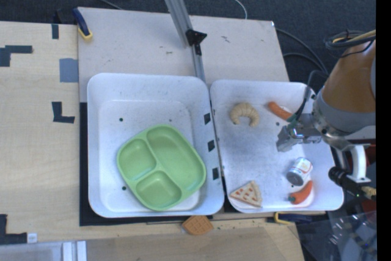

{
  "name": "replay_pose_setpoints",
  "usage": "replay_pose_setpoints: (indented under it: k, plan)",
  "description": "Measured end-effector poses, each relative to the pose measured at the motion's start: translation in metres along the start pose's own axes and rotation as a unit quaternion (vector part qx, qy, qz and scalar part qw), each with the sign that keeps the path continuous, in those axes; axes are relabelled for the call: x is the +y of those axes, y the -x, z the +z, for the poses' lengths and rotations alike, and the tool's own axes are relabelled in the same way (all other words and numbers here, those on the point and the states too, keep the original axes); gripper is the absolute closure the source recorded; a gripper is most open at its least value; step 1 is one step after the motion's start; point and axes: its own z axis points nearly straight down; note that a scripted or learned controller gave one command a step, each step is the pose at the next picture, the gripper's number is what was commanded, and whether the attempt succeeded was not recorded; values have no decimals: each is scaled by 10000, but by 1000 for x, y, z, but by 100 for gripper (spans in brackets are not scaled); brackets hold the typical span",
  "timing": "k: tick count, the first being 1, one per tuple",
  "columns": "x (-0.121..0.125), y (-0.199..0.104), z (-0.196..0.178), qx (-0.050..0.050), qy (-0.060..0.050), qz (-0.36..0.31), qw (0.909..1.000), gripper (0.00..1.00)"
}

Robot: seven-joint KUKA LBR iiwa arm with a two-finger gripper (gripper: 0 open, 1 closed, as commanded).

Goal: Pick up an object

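The jaws hang over the right bin, their opening impossible to tell. The small can at five o'clock looks light, stiff, slippery; grip across its round sides.

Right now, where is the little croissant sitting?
The croissant lies in the right bin, near its upper left corner, close to the divide from the left bin. An orange carrot lies to its right.
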Motion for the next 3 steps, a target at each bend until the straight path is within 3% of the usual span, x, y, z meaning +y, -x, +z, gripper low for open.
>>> replay_pose_setpoints:
  k: [1, 3]
  plan:
    - [0, 0, -5, 6, -23, 2, 10000, 100]
    - [27, -111, -2, 13, -36, -26, 10000, 100]
